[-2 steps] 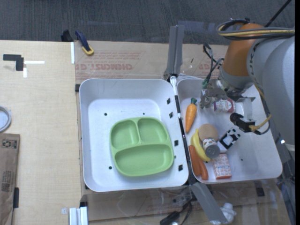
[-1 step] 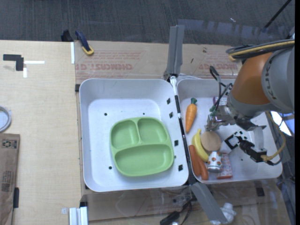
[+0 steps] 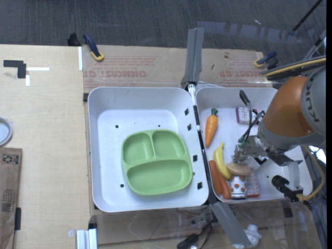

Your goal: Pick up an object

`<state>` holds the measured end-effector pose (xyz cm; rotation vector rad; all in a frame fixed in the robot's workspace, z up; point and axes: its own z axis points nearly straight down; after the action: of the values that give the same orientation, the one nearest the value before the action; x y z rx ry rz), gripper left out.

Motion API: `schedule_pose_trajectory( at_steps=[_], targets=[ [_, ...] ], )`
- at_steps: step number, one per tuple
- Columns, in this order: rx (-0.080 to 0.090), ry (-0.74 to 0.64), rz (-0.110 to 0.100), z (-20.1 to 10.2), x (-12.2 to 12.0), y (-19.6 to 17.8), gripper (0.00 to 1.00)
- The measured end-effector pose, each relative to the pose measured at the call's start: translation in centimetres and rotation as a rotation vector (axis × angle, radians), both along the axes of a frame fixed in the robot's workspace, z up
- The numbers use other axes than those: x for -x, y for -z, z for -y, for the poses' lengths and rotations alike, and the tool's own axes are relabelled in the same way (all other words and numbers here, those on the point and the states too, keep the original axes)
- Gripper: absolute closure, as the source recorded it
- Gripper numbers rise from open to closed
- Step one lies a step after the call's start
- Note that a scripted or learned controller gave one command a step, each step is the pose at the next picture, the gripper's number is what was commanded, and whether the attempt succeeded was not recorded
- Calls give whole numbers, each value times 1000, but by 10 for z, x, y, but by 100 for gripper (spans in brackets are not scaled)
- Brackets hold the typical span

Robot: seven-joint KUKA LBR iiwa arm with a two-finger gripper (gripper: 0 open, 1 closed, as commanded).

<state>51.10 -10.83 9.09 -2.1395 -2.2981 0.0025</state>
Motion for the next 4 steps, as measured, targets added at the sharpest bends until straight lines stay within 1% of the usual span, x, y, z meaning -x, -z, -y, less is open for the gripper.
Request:
schedule_pose_trajectory(
  at_steps=[1, 2, 3, 4],
  targets=[
    [1, -44, 2, 14, -71, 0, 0],
    [1, -44, 1, 14, -70, 0, 0],
    [0, -47, 0, 61, -47, -1, 0],
    [0, -43, 1, 56, 11, 0, 0]
  ],
)
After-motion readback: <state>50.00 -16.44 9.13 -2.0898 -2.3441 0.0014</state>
